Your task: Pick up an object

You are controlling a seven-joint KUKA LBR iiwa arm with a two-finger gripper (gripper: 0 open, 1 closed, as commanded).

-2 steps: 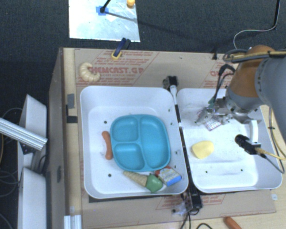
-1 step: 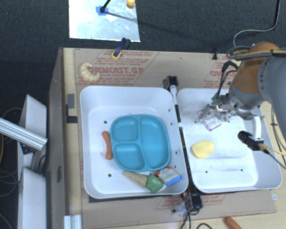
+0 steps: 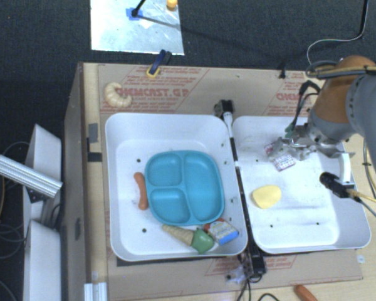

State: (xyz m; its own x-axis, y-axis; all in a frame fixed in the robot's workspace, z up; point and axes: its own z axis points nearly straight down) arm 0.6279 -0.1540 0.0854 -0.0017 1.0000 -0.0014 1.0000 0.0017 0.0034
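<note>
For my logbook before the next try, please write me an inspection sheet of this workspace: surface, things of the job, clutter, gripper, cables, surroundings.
Surface: cardboard-covered bench bearing the left bin and the right bin, side by side.
Job's things: in the left bin, a blue divided plate, an orange sausage, a cone with a green piece and a small packet. In the right bin, a yellow lump and a small clear-and-red packet.
Clutter: a pale ring piece and a blue-and-yellow tool on the cardboard.
Gripper: gripper low over the right bin's far part, beside the small packet; finger state unclear.
Cables: cables loop above the arm.
Surroundings: dark floor, a shiny sheet beyond the bench.
</note>
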